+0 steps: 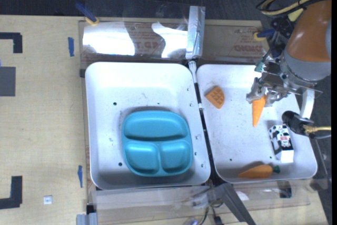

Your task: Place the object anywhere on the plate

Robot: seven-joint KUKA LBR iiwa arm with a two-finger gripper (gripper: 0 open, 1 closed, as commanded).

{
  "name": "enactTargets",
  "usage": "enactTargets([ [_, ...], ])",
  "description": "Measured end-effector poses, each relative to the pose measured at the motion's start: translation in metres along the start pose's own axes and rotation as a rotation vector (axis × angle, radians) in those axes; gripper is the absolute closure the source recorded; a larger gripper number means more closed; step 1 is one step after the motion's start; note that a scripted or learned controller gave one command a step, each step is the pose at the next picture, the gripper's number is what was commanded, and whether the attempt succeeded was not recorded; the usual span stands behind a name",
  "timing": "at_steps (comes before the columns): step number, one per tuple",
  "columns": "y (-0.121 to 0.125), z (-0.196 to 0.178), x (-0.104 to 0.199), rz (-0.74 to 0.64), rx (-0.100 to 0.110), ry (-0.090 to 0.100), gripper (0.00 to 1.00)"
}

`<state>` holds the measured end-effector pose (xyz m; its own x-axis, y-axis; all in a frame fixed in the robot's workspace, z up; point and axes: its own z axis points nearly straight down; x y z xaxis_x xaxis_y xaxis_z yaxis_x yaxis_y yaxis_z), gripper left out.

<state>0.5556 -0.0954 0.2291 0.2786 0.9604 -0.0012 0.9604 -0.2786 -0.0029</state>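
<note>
The wooden bench (pixel 37 129) carries two shallow white bins side by side, their inner rims touching at the centre. The left bin (pixel 100 81) sits toward nine o'clock, the right bin (pixel 231 139) toward three o'clock. At twelve o'clock, just behind both bins, a strip of brown cardboard (pixel 231 42) lies under shiny clear plastic (pixel 137 34). Black tape marks (pixel 13 42) sit at the bench's nine o'clock edge.

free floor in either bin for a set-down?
Left bin: bare floor behind the blue plate, up to the back wall. Right bin: open middle between waffle and lying carrot. Crowded along its right side: gripper, hanging carrot, cow toy.
</note>
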Motion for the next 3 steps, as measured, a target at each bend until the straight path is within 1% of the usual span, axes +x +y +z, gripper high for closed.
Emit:
enactTargets([
  [1,-0.064,0.035,0.063,0.111,0.003,0.001,1.00],
  [2,-0.058,0.046,0.131,0.254,-0.001,0.001,1.00],
  [3,-0.106,0.058,0.226,0.333,0.003,0.000,1.00],
])
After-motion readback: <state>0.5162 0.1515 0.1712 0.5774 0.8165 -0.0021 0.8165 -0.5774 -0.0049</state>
